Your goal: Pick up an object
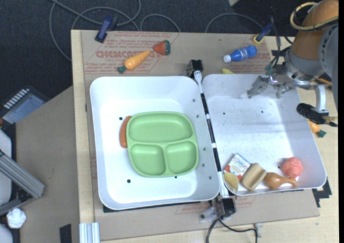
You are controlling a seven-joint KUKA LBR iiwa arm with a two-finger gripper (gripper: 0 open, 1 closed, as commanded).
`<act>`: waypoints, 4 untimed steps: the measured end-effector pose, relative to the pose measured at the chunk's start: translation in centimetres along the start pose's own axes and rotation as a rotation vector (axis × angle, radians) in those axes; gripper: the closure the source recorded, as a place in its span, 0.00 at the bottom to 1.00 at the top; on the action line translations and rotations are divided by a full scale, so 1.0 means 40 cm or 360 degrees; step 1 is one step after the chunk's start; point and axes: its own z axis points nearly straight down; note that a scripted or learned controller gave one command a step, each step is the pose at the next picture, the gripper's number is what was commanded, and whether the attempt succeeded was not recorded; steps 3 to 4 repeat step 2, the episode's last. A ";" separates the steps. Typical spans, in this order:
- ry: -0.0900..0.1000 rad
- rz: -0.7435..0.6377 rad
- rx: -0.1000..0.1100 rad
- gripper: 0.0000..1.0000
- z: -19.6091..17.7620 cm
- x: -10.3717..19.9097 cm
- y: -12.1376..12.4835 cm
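My gripper (267,87) hangs over the far edge of the right bin (258,129), its two fingers spread open with nothing between them. The pickable things lie along that bin's near edge, well away from the gripper: a pink lump (293,166), a tan roll (252,176), an orange-brown piece (278,181), a small printed packet (238,162) and a yellow piece (231,182). In the left bin (107,102) a green divided plate (161,143) lies flat, with a red sausage (123,131) partly tucked under its left side.
Behind the bins on the bench lie a toy carrot (136,59), a strawberry (163,48) and a blue bottle (241,54). A blue clip (105,29) sits at the bench's far left corner. Black clamps (195,67) join the bins.
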 end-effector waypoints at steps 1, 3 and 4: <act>0.0004 0.0000 0.0007 0.00 0.021 0.057 -0.001; -0.0001 -0.0001 0.0001 1.00 -0.007 0.056 0.001; -0.0001 -0.0001 0.0001 1.00 -0.007 0.056 0.001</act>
